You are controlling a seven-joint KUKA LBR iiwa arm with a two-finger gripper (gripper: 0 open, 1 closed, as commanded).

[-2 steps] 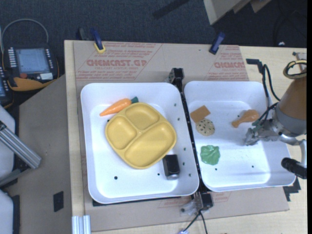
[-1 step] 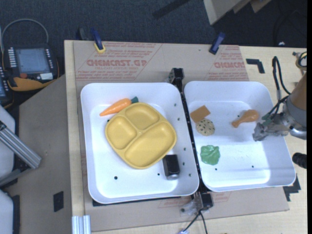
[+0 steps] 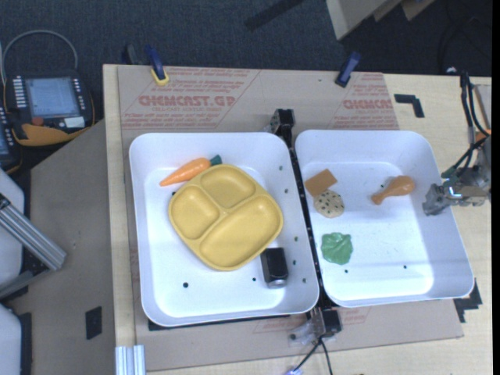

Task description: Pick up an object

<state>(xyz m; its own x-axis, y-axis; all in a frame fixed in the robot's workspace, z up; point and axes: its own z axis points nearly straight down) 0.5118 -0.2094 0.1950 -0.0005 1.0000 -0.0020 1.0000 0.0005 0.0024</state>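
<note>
2 white bins sit side by side on the table (image 3: 117,209). The left bin (image 3: 148,233) has a yellow divided plate (image 3: 226,216), a carrot (image 3: 185,171) touching its upper left edge, and a small black block (image 3: 273,266) at its lower right. The right bin (image 3: 437,248) carries 4 loose items: a brown wafer (image 3: 320,183), a cookie (image 3: 330,203) just below it, a green lettuce piece (image 3: 337,248), and a drumstick (image 3: 393,188) nearer the right wall.

At the right bin's outer edge I can see the gripper (image 3: 444,196), just beyond the drumstick; how far open it is, I cannot tell, and nothing shows in it.

From where I stand, the drumstick looks like the nearest pick. Its rounded shape could roll or squirt out of a pinch. Being near the wall, the gripper might also clip the rim on the way down. The flat wafer and cookie would be hard to get under.
</note>
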